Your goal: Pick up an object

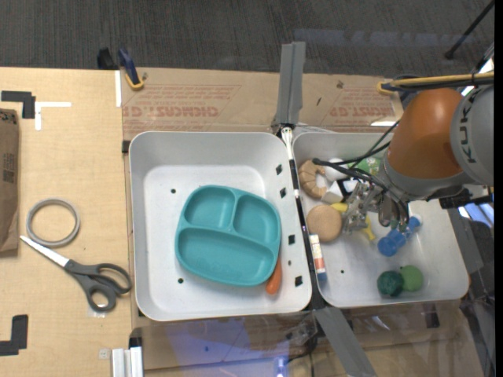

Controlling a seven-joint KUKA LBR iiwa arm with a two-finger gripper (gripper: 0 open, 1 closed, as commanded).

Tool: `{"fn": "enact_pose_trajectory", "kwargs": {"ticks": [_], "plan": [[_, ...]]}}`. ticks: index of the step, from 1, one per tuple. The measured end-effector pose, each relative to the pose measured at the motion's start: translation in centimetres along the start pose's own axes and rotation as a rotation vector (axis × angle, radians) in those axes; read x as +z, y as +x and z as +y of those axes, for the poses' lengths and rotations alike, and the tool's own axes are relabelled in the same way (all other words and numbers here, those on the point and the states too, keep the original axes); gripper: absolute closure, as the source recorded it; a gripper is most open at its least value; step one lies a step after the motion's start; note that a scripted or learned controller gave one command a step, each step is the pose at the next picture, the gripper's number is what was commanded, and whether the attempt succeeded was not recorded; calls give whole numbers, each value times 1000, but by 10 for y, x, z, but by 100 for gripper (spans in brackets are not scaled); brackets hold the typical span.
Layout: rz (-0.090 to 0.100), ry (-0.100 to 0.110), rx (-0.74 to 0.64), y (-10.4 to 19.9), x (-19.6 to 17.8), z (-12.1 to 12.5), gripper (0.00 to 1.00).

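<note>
Camera view: one teal tray [228,239], two bins [149,210].

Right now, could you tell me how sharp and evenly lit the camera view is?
Camera view: even, soft light, faint shadows; the teal plate and scissors are crisp; the pincer is a dark jumble against the small toys, hard to resolve; bluish glare below the left bin.

Bins [149,210]: smooth white plastic, slight sheen. Teal divided plate [228,236]: matt plastic. Bench [71,171]: matt wood-look board, left of frame. Scissors [78,272]: shiny metal blades, grey plastic handles. Cardboard sheet [204,104] at top: matt.
</note>
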State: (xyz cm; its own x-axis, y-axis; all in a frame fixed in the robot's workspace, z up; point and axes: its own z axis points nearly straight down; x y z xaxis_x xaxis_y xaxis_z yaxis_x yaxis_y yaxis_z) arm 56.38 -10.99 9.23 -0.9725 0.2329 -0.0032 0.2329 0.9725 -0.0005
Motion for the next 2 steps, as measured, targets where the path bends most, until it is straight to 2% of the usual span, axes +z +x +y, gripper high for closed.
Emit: {"fn": "enact_pose_trajectory", "kwargs": {"ticks": [1, 2], "plan": [[-3, 1, -3, -1, -10, 0, 100], [-3, -1, -118, -49, -121, 42, 100]]}}
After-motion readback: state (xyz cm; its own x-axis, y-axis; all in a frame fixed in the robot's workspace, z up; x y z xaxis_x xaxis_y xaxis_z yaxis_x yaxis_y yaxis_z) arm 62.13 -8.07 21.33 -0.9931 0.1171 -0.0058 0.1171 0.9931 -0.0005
